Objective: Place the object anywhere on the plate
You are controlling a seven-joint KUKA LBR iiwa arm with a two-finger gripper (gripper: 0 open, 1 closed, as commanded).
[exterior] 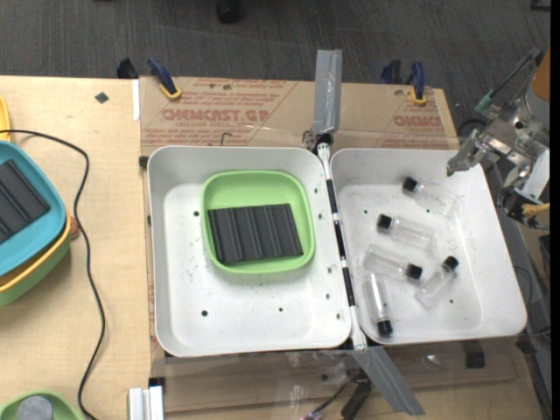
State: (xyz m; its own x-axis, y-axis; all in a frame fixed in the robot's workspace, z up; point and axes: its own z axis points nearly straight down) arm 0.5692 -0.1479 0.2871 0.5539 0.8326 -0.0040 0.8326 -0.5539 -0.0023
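I see five clear plastic vials with black caps (pixel 404 227) lying scattered in the right bin; the square green plate (pixel 256 222) sits in the left.

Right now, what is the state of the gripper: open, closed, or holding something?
Gripper: whether it is open or closed cannot be told; it sits above the top right corner of the right bin, with no vial seen in it.

The arm (pixel 525 151) is cut off by the right edge. Stacked teal and green trays (pixel 26 221) are cut off at left. The clear vials (pixel 411 234) blur against the white bin (pixel 490 313).
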